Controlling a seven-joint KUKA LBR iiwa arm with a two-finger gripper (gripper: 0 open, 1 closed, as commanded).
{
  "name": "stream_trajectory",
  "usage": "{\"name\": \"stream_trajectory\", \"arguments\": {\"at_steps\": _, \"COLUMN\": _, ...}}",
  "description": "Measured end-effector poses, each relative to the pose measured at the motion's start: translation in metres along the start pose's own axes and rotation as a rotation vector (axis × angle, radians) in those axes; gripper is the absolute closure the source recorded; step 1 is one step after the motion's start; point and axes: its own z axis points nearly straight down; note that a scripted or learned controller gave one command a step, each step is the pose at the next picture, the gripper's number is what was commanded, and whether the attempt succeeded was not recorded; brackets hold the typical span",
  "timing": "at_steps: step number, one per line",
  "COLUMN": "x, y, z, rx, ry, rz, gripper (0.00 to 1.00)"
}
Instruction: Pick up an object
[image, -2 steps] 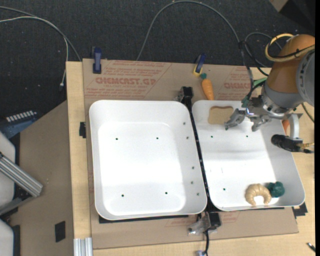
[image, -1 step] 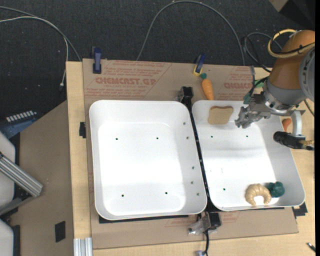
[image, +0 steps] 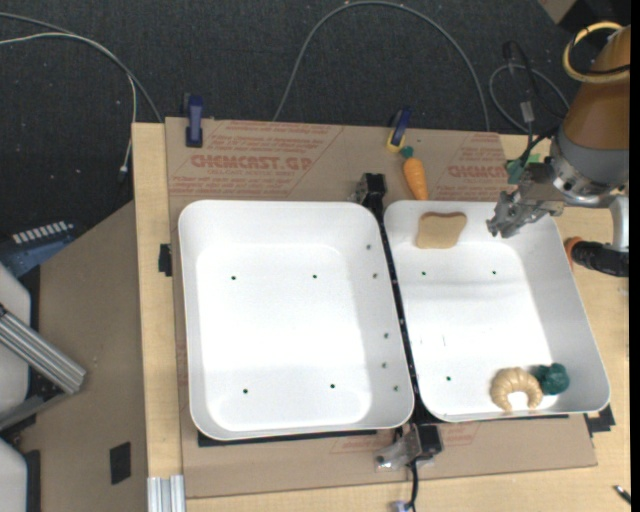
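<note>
The right bin (image: 560, 290) holds a flat tan bread-like piece (image: 440, 230) at its back left, and a cream croissant-shaped piece (image: 516, 388) touching a small dark green piece (image: 552, 378) at its front right corner. My gripper (image: 508, 218) hangs over the back right edge of this bin, right of the tan piece and apart from it. Nothing shows between its fingers.
The left bin (image: 200, 330) lies beside the right one. An orange carrot toy (image: 414, 176) rests on the cardboard behind the right bin, next to a blue clamp (image: 399, 127). Another blue clamp (image: 193, 119) sits at back left. Cables run behind the bench.
</note>
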Motion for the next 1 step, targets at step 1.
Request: {"name": "stream_trajectory", "arguments": {"at_steps": 1, "x": -0.0002, "y": 0.0013, "z": -0.0534, "rx": 0.0, "ry": 0.0, "rz": 0.0, "gripper": 1.0}}
